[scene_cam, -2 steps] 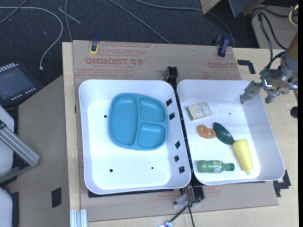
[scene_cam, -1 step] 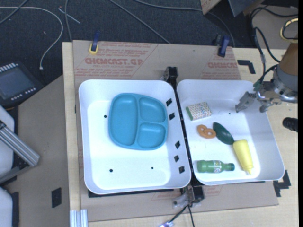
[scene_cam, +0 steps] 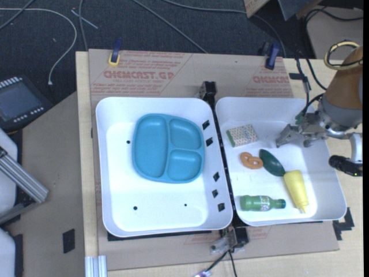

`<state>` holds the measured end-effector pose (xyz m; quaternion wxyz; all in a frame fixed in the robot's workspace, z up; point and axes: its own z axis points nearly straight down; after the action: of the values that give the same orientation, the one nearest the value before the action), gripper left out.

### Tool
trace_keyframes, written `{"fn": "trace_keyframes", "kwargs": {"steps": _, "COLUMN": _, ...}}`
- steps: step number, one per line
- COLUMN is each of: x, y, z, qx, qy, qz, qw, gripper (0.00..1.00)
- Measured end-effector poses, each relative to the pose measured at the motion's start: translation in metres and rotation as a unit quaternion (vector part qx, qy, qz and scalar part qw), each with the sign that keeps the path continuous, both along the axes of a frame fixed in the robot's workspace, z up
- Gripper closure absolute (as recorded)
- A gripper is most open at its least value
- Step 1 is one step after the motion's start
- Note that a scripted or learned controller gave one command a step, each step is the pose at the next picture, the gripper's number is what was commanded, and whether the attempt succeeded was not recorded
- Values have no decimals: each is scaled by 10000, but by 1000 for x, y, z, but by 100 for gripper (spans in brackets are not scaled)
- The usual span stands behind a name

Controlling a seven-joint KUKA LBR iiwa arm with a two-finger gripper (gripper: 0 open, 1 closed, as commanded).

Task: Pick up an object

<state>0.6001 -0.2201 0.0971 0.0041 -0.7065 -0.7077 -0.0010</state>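
The gripper [scene_cam: 295,136] hangs spread and empty over the right bin's [scene_cam: 331,209] upper part. The green spoon [scene_cam: 272,163], pretzel [scene_cam: 251,161], yellow bottle [scene_cam: 296,188] and green bottle [scene_cam: 261,202] crowd together, so a descent may clip two things and grasp neither.

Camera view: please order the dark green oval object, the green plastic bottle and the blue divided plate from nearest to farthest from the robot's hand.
Measured from the hand, in the right bin's upper part:
1. Dark green oval object, just below-left of the hand, right bin.
2. Green plastic bottle, lying near the right bin's front edge.
3. Blue divided plate, in the left bin.
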Motion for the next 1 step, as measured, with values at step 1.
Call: {"fn": "trace_keyframes", "kwargs": {"steps": 1, "x": 1, "y": -1, "z": 14, "qx": -19, "qy": -25, "qz": 4, "qw": 10000, "gripper": 100}}
